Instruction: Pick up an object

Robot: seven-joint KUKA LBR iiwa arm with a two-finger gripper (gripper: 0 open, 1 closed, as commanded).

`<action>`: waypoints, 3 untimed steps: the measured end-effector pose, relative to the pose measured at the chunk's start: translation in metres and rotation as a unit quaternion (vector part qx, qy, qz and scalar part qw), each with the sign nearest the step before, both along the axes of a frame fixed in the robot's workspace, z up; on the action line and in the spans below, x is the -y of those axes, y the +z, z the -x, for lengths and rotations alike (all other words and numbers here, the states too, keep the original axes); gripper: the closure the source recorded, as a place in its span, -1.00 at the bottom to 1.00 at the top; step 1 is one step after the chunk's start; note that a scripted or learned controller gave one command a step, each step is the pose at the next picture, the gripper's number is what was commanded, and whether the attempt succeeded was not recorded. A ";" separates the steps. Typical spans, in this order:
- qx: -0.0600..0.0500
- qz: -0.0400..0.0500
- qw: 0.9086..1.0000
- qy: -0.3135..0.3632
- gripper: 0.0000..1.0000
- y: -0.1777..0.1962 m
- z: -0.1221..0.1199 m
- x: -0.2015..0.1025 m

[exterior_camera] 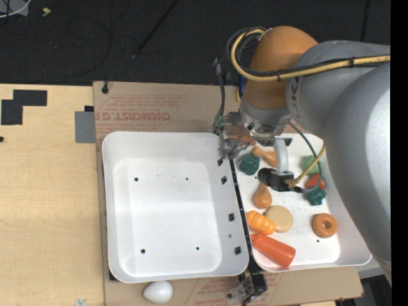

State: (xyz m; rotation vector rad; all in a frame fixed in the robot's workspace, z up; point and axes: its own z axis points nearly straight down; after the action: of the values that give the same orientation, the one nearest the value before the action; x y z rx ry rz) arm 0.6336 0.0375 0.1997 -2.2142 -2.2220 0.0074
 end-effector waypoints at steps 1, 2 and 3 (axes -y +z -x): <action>0.003 0.000 1.000 -0.002 1.00 0.028 -0.002 0.014; 0.003 0.000 1.000 -0.002 1.00 0.038 -0.011 0.033; 0.011 0.000 1.000 0.000 1.00 0.206 -0.012 0.017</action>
State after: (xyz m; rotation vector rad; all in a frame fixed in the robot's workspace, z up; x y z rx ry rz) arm 0.6452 0.0206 0.4055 -2.2252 -2.2330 -0.0190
